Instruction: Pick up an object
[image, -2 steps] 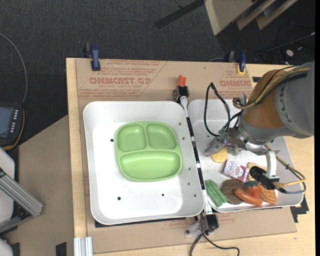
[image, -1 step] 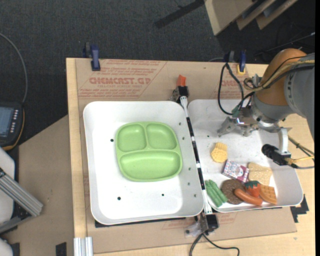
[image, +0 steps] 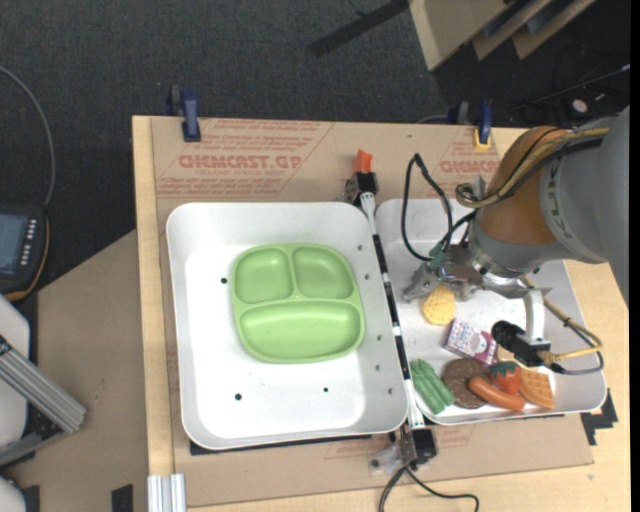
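My gripper (image: 440, 288) hangs low in the right bin (image: 585, 300), its fingers spread open just above and around the top of a yellow round food piece (image: 437, 306). Nothing is lifted between the fingers. Beside the yellow piece lies a small pink and purple carton (image: 470, 340). Along the bin's near edge sit a green bean pod (image: 430, 385), a brown patty (image: 462, 382), an orange-red sausage (image: 497, 393) and a waffle piece (image: 537, 388). The grey arm with its orange band (image: 520, 200) covers the bin's far right part.
The left bin (image: 200, 330) holds a green divided plate (image: 297, 302). A black cable (image: 412, 200) loops over the right bin's far side, and a black fitting (image: 520, 345) on the arm hangs over the carton's right. Clamps (image: 363, 175) stand between the bins at the back.
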